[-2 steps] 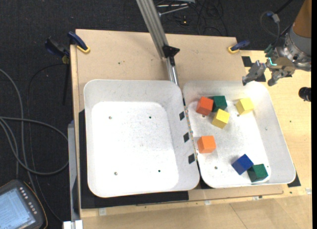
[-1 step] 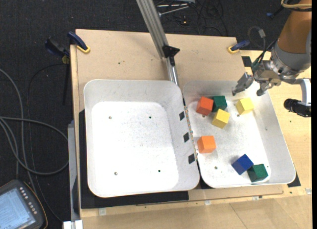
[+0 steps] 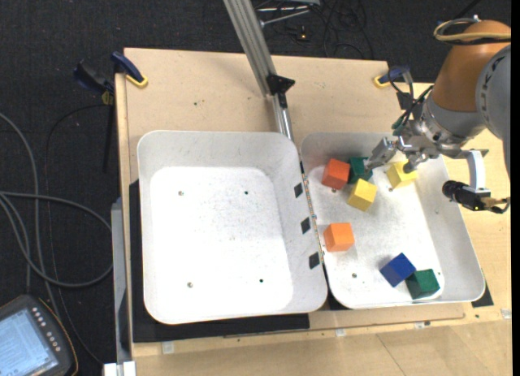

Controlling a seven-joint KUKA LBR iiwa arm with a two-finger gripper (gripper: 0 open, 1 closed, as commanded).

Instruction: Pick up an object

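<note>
Grey arm [image 3: 475, 82] with orange band reaching in from the right, over the far end of the right bin [image 3: 455, 244]. Hand [image 3: 396, 157] low above that bin's far part, fingers spread, one pointing toward a dark green block [image 3: 358, 166], the other just above a yellow block [image 3: 400, 175]; nothing pinched between them as far as can be seen. Clustered under and beside the hand: an orange block [image 3: 335, 174] at the left, the dark green block touching it on the right, a second yellow block [image 3: 363, 194] just below the green one, and the first yellow block near the hand's right finger. Further toward the near side, another orange block [image 3: 339, 236] close to the bin's left wall. At the near right corner, a blue block [image 3: 397, 270] and a green block [image 3: 422, 283] touching each other. Left bin [image 3: 162, 155] white and speckled, side by side with the right one on the wooden tabletop [image 3: 203, 90]. Blue and yellow clamps [image 3: 126, 70] at the tabletop's far corners. Metal pole [image 3: 248, 25] slanting down from the top to the gap between the bins. Cables on the dark floor at left, a screen [image 3: 28, 342] at the lower left corner.
</note>
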